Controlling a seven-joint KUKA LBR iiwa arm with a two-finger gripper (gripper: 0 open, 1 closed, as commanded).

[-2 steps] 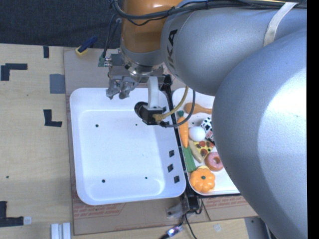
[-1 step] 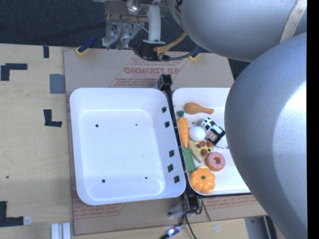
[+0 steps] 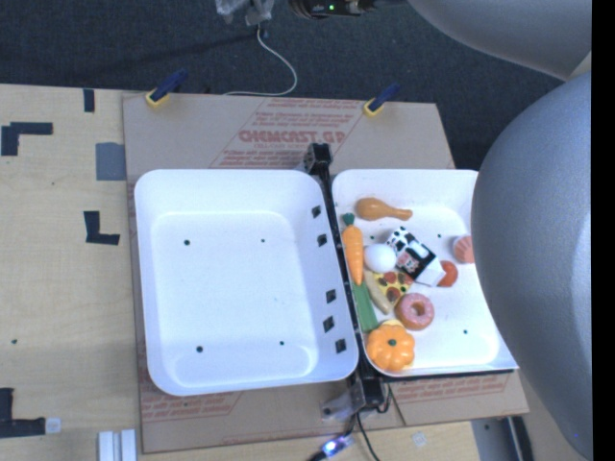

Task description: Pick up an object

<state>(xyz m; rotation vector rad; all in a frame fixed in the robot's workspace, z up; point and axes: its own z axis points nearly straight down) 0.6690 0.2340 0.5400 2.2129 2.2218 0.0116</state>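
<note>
The grey arm [image 3: 548,257] looms nearest at three o'clock, its grip state impossible to tell, so picking seems unstarted; next, descend toward the toy pumpkin [image 3: 391,346].

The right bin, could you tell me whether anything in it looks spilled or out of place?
Nothing has spilled. The toy food sits bunched against the right bin's left wall: carrot, pumpkin, doughnut, drumstick.

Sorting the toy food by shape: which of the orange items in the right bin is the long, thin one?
The carrot, lying along the bin's left wall. The pumpkin is round and squat, and the chicken drumstick is bulbous with a short handle.
</note>
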